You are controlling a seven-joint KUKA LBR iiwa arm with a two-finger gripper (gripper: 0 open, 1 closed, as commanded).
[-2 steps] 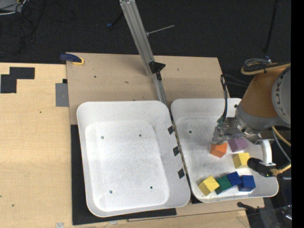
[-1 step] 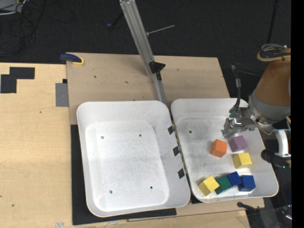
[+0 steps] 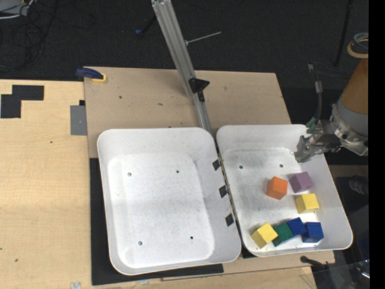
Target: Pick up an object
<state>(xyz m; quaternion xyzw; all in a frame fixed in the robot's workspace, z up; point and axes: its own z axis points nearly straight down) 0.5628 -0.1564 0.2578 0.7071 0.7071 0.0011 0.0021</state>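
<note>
The arm reached in from the right, and its gripper (image 3: 302,149) hung over the upper right part of the right bin (image 3: 252,138), near that bin's far rim. Whether the jaws were spread or pressed together could not be told at that angle, and no block sat between them. The blocks lay lower in the same bin, apart from the gripper: an orange block (image 3: 277,187) near the middle, a purple block (image 3: 300,181) just beside it to the right, and a yellow block (image 3: 307,203) below the purple one. Along the near rim sat a second yellow block (image 3: 263,234), a green block (image 3: 283,232) and two blue blocks (image 3: 305,229), bunched closely together. The left bin (image 3: 157,198) lay alongside, with a metal rail (image 3: 178,47) slanting up behind both.
</note>
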